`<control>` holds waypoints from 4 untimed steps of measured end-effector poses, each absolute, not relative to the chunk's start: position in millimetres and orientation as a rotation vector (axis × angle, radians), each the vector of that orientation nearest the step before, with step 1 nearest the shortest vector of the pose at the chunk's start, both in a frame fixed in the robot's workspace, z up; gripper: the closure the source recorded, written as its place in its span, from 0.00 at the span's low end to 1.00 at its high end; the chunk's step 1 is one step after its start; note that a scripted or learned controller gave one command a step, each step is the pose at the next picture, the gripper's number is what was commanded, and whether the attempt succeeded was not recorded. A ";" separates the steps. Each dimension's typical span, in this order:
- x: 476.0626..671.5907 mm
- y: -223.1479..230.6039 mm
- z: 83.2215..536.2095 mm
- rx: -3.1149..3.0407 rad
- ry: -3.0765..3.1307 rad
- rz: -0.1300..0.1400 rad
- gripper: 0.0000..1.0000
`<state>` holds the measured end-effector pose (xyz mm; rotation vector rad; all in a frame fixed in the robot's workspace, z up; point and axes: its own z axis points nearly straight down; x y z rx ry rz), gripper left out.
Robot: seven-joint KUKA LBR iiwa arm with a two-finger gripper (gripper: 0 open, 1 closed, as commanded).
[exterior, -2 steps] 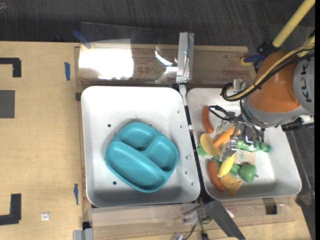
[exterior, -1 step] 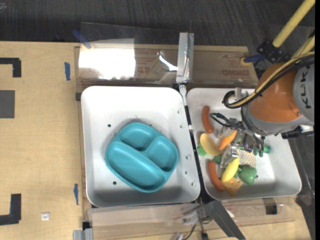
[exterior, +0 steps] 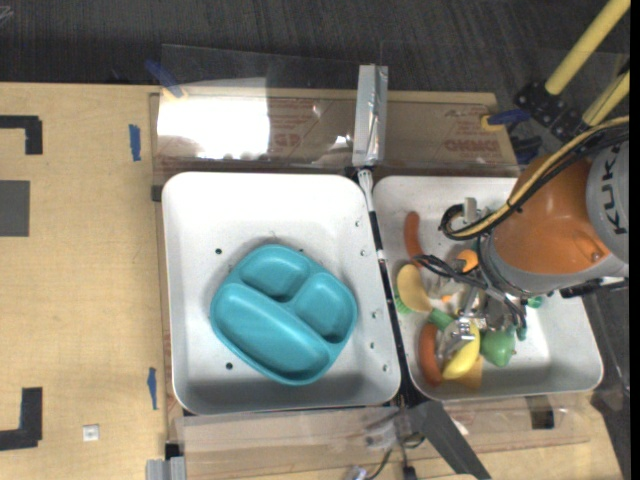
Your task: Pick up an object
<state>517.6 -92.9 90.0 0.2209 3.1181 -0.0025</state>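
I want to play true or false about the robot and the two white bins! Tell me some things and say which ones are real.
1. A teal plate with compartments lies in the left bin. True.
2. The teal plate has toy food on it. False: its compartments hold nothing.
3. The gripper is down in the right bin, among the toy food. True.
4. The arm reaches over the left bin. False: it comes in from the right and is over the right bin.
5. A long orange piece lies near the right bin's back left, apart from the gripper. True.
6. All the toy food is blue. False: there are yellow, green and orange pieces.
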 end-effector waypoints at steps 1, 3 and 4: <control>484.7 -93.5 90.1 0.096 3.122 -0.003 0.00; 496.1 -46.1 285.6 0.113 3.125 0.001 1.00; 527.5 10.8 229.4 0.145 3.139 0.003 1.00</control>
